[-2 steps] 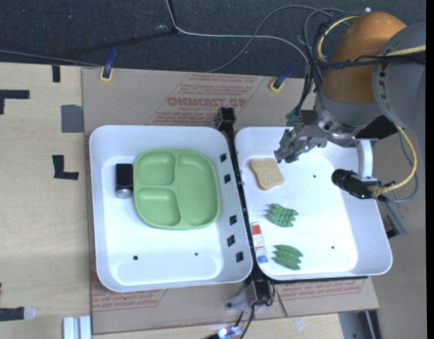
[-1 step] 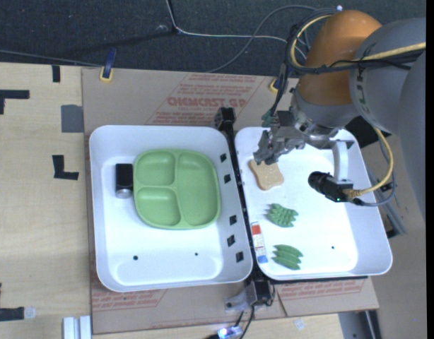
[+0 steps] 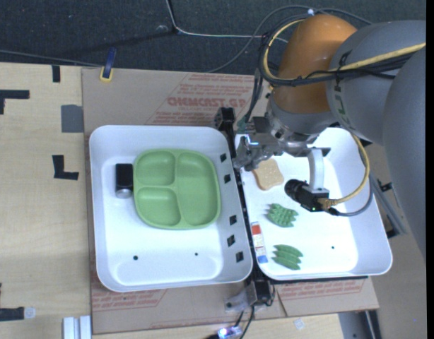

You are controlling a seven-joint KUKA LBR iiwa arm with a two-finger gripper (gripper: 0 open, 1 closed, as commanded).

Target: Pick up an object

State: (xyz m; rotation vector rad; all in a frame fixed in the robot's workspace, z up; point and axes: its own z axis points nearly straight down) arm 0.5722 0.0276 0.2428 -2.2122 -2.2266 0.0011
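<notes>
In the right bin point(image 3: 358, 256) a tan slice of toy bread point(image 3: 269, 176) lies near the top left corner. Below it sit a green leafy piece point(image 3: 281, 216) and a green pea pod point(image 3: 288, 256). A small red and white stick point(image 3: 256, 236) lies along the bin's left wall. My gripper point(image 3: 254, 152) hangs low over the top left corner of this bin, just above and left of the bread. The wrist's body hides its tips.
The left bin point(image 3: 111, 253) holds a green divided plate point(image 3: 177, 188) and a small black block point(image 3: 124, 178) left of it. A black fitting with cable point(image 3: 305, 193) hangs from the arm over the right bin. The divider between the bins point(image 3: 238, 210) runs close to the gripper.
</notes>
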